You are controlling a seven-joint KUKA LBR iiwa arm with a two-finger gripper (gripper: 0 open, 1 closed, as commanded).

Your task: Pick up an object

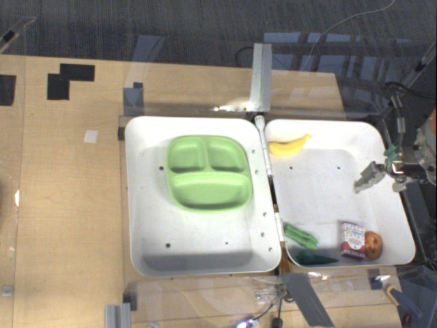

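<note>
Lying sideways at the frame's upper middle, tip pointed right, the banana (289,145) is seen; the gripper (369,177) is blurred, its state untold.

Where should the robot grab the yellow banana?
Probably across its thick middle, coming straight down from above. The banana lies flat in the right bin, close to the wall by the left bin, so a side approach looks cramped. Jaws should close across the narrow curve, not along it.
</note>
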